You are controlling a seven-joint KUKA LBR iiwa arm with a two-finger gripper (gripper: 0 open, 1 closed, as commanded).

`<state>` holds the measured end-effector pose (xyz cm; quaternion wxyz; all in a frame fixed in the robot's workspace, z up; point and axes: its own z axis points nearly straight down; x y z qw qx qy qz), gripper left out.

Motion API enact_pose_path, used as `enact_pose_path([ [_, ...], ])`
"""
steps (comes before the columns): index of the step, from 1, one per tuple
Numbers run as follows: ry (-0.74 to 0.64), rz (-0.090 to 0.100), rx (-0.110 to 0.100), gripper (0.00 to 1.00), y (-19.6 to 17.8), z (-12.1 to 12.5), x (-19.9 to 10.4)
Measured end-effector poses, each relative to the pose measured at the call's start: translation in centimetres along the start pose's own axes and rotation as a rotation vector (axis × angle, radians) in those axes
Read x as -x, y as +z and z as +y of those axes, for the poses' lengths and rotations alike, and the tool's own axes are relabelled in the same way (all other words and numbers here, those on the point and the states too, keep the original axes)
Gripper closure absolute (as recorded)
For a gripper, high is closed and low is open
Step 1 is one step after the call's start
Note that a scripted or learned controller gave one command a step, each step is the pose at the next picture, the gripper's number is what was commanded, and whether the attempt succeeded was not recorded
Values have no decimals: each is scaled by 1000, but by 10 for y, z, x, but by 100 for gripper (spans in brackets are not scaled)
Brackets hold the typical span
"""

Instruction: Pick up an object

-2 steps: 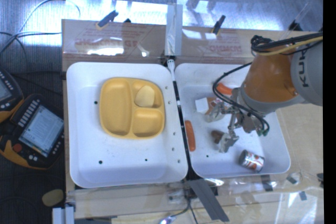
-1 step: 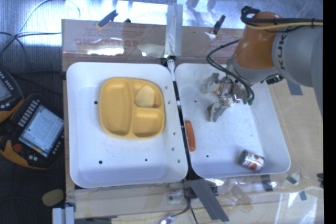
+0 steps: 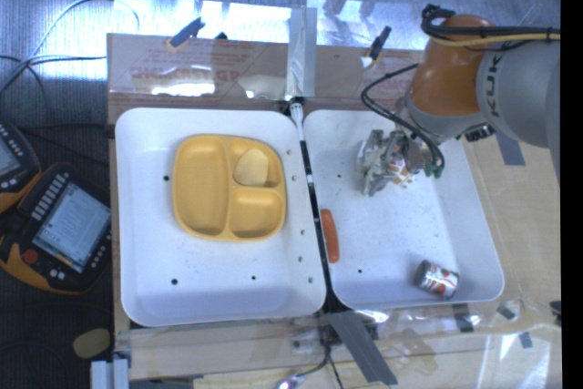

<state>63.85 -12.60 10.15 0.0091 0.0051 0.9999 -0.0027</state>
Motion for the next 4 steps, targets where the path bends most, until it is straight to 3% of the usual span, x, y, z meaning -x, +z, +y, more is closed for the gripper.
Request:
enact_pose_path([
  [1,-148,15,7,100,-84,78,-27],
  [2,30,16,5,100,-189,76,33],
  [3,198,16,3,100,-170,42,10],
  [4,-11,15,4,100,-194,17,-32],
])
